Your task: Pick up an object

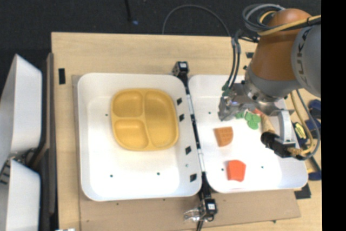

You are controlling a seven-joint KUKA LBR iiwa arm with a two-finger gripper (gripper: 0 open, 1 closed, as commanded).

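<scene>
The right bin (213,89) holds three small objects. An orange-brown block (224,136) lies near its middle, a red-orange block (235,170) sits closer to the front edge, and a small green piece (252,118) lies just right of my gripper (230,111). The gripper hangs low over the bin's upper middle, just above the orange-brown block and beside the green piece. The wrist and the orange arm body cover the back right part of this bin.
A yellow divided plate (145,118) lies in the left bin (92,170). A black divider with clips (190,127) runs between the bins. Cables and a black fitting (275,143) hang at the right bin's right side. White boxes (21,105) stand far left.
</scene>
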